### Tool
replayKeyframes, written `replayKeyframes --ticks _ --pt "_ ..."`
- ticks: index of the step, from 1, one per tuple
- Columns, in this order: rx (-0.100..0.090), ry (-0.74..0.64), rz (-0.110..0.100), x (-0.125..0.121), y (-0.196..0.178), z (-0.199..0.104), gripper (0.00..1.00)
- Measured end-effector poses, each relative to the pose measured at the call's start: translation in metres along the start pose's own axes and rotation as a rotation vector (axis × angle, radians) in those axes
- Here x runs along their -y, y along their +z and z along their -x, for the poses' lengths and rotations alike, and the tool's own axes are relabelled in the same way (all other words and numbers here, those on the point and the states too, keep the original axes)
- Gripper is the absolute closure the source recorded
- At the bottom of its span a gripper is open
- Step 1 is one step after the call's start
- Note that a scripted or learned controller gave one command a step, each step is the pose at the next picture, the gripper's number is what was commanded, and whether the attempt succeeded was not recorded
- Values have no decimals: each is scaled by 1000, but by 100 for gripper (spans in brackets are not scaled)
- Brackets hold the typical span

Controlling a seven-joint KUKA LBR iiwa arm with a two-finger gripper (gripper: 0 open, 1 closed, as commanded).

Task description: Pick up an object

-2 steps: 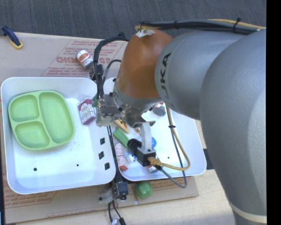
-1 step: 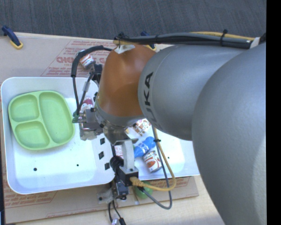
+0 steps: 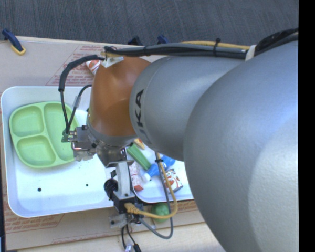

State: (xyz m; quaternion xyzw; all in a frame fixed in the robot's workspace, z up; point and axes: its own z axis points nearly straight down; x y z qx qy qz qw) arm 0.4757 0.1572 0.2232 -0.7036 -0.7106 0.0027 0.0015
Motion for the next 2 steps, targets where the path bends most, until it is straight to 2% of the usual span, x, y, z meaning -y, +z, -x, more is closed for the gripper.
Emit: replayKeyframes --ticks 1,2 --pt "-2 2 4 -1 -49 -61 100" --pt "-2 2 3 -1 -48 -61 100"
